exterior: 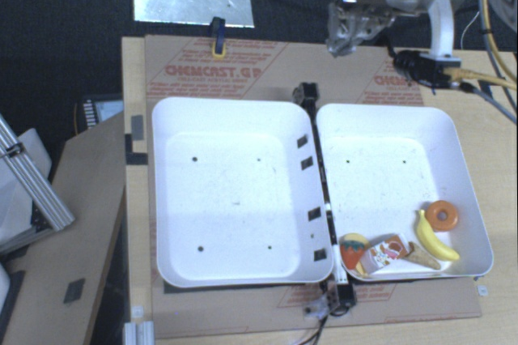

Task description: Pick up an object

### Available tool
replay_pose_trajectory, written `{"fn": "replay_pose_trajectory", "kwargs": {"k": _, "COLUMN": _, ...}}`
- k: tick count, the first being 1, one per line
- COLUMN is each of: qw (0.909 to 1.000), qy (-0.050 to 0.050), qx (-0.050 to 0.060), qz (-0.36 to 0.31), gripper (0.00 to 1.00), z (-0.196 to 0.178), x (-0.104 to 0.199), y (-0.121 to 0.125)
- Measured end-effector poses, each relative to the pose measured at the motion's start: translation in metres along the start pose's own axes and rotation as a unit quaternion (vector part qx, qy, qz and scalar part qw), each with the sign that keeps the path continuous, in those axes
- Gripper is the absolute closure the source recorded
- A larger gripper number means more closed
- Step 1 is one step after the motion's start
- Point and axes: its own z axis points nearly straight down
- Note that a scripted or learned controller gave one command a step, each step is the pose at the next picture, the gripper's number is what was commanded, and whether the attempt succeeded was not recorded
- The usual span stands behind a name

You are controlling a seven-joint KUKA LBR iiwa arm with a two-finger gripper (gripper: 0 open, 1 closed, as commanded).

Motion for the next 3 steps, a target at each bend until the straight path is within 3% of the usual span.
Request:
{"fn": "replay_pose_trajectory", "kwargs": {"k": 1, "qw": 1.0, "qy": -0.001, "qx": 0.0, "qz": 0.002, "gripper": 1.0, "z": 0.014, "x": -0.089, "y": 0.03}}
{"fn": "replay_pose_trajectory", "kwargs": {"k": 2, "qw": 1.0, "qy": 0.0, "qx": -0.002, "qz": -0.001, "gripper": 1.0, "z": -0.008, "x": -0.124, "y": 0.045}}
{"fn": "replay_pose_trajectory", "kwargs": {"k": 3, "qw": 1.0, "qy": 0.0, "qx": -0.001, "qz": 0.0, "gripper": 1.0, "z": -0.012, "x": -0.196, "y": 0.057}}
